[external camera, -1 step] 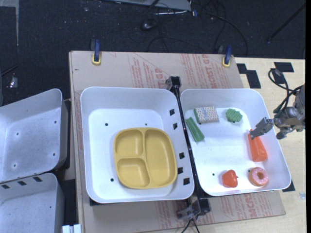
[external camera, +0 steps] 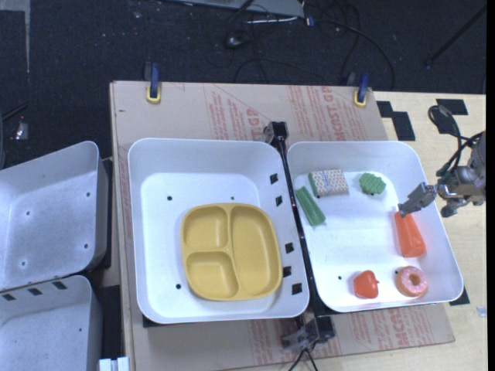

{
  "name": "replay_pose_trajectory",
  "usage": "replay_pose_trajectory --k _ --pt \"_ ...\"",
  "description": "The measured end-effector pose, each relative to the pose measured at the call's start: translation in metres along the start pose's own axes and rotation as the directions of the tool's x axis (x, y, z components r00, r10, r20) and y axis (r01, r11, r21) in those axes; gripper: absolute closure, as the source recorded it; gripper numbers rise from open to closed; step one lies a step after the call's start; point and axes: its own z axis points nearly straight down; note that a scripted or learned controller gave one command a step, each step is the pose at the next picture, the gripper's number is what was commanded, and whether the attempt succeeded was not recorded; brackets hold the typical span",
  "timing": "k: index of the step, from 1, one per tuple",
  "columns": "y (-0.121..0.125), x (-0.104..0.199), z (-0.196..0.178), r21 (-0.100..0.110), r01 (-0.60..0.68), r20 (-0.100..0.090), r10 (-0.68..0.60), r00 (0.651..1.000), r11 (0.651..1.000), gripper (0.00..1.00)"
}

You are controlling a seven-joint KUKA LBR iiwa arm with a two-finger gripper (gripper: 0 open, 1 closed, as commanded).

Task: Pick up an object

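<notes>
Beside the yellow plastic three-part plate (external camera: 230,251) lie a green stick (external camera: 311,205), a dotted sponge block (external camera: 329,182), an orange block (external camera: 410,235), and a pink ring donut (external camera: 411,281).

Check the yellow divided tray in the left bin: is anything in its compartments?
Empty. All three compartments of the yellow tray show bare yellow, and it lies flat in the left bin.

Red printing runs in strips across the brown cardboard sheet (external camera: 232,103) on the tabletop, up near the top edge and along the bottom, but the letters are too blurred to read.
</notes>
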Motion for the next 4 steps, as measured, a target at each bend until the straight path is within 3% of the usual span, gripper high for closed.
replay_pose_trajectory --k 2,3,4 --pt "0.0 -0.001 0.089 0.003 -0.001 -0.002 0.001 1.0 1.0 0.0" --pt "0.001 -0.006 0.13 -0.014 -0.001 0.005 0.001 1.0 1.0 0.0" --pt "0.003 -0.009 0.118 -0.023 -0.002 0.015 0.002 1.0 1.0 1.0"
